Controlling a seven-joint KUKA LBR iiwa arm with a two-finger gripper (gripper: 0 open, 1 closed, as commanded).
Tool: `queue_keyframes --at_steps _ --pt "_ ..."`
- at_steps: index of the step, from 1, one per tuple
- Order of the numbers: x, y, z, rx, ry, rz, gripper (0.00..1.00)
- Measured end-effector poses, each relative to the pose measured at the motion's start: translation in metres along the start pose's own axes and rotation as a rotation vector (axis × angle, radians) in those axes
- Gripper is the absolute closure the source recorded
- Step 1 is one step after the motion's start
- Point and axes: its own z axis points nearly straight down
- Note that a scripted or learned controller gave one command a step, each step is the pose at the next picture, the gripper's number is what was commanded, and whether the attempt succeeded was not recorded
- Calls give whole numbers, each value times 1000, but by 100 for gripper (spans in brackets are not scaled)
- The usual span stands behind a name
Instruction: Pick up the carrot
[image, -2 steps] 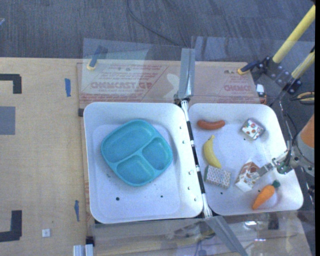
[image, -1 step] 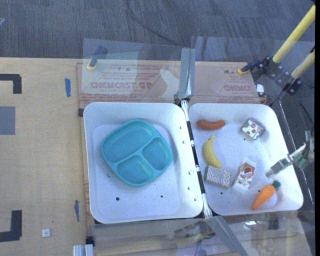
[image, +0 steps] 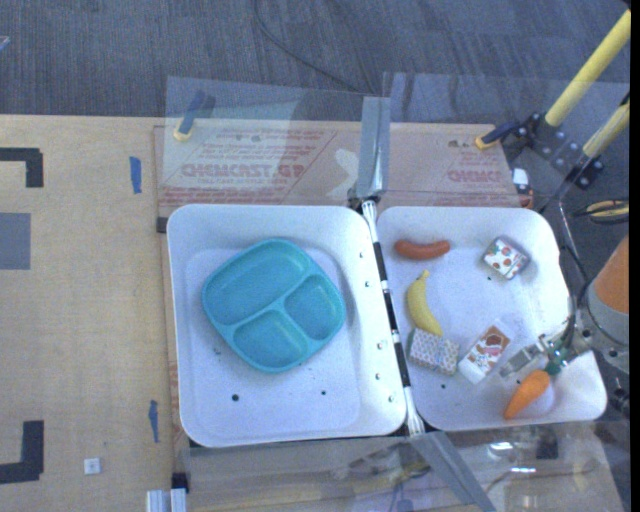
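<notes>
The carrot (image: 527, 393) lies in the right bin's (image: 455, 415) near right corner; the gripper (image: 552, 358) sits right at its leafy top, touching or nearly so; how far its fingers are parted I cannot tell; a small box (image: 485, 352) lies just beside

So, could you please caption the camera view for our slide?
Gripper poised at the carrot's top in the right bin.

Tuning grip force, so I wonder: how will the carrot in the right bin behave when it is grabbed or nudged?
The carrot looks like a moulded toy, so probably stiff and light. Its tapered, rounded body may slip toward the thin end or roll if pushed. It lies near the right bin's front corner wall, which could stop it. The claw sits at its green top.
</notes>
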Motion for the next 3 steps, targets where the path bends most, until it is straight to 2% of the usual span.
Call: queue_keyframes --at_steps 1,2,3 --pt "3 8 4 -13 4 289 0" --pt "5 27 6 -4 -8 247 0" --pt "5 13 3 -19 9 548 0"
